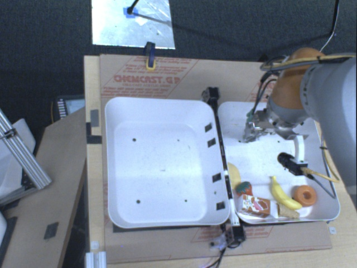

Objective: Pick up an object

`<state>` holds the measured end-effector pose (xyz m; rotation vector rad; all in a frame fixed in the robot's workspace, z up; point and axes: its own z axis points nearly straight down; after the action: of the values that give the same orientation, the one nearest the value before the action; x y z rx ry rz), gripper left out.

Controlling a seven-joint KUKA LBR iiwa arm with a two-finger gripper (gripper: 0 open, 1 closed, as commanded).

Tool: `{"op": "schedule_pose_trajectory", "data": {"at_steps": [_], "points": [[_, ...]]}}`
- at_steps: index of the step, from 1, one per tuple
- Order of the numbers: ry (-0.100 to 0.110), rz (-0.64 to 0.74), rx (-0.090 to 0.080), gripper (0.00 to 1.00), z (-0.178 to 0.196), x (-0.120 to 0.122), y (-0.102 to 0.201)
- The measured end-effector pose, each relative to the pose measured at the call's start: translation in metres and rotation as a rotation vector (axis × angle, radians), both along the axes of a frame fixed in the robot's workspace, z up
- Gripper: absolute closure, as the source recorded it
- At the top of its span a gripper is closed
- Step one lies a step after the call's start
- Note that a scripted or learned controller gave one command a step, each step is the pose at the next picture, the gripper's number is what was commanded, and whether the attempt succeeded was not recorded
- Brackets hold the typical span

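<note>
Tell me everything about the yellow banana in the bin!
The banana is small, bright yellow and curved, and looks like a smooth plastic toy. It lies flat near the front of the right bin, one end pointing back, the other toward the front edge. An orange ring-shaped toy sits right beside it, and its front end meets a tan piece. The gripper is farther back, apart from it.

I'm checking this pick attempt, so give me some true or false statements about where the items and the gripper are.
1. The curved yellow banana lies in the right white bin. True.
2. The round orange ring-shaped toy sits in the left white bin. False: it is in the right bin, beside the banana.
3. The gripper is over the right bin's far part. True.
4. The gripper holds the banana. False: the banana lies near the bin's front edge, apart from the gripper.
</note>
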<state>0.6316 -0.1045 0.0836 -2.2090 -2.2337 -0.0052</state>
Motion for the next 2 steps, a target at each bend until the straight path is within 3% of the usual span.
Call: {"op": "schedule_pose_trajectory", "data": {"at_steps": [1, 2], "points": [[0.0, -0.013, -0.003, 1.0, 0.001, -0.015, -0.055], [-0.004, -0.002, -0.003, 1.0, 0.002, 0.029, -0.001]]}}
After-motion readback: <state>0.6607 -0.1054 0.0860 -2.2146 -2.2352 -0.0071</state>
